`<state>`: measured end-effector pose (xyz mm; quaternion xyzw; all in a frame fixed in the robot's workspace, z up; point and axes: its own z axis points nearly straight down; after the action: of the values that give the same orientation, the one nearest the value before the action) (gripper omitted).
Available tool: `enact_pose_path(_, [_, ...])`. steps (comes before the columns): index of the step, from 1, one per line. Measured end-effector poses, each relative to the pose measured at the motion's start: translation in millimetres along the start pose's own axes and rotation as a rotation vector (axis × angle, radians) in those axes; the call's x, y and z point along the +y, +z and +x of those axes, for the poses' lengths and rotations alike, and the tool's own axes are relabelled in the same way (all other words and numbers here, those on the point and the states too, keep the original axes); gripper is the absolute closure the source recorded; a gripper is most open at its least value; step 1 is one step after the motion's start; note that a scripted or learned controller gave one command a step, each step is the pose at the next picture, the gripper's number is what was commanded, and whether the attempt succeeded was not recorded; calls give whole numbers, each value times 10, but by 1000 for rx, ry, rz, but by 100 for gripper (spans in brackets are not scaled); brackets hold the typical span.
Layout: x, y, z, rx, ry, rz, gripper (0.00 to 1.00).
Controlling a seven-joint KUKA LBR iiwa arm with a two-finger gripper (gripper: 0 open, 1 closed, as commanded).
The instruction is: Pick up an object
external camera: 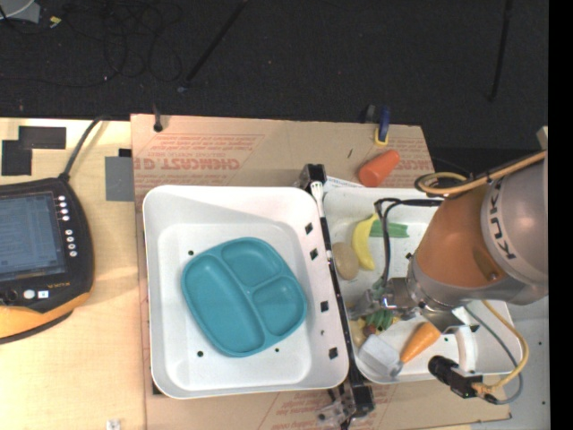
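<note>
The arm (474, 240) reaches in from the right and hangs low over the right bin (345, 200), its grey body and orange band covering much of that bin's middle. The gripper (387, 301) sits down among the clutter near the bin's lower left part, and I cannot tell whether it is open, closed or gripping anything, since the wrist hides it from above. Loose objects lie around it: a yellow banana-shaped piece (363, 243) with a green piece (391, 230) just beside it toward the top, a pale round object (345, 260) next to the banana, and an orange carrot-shaped piece (417, 340) near the lower edge. The left bin (170, 213) holds a teal divided plate (243, 295) lying flat. An orange cone-like object (380, 167) lies on the cardboard beyond the right bin, and a tablet (36, 245) rests on the bench far left
</note>
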<state>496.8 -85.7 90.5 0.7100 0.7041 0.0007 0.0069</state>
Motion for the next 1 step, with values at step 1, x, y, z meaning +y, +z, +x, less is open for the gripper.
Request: enact_pose_path(1, [12, -107, -18, 1, 4, 2, 100])
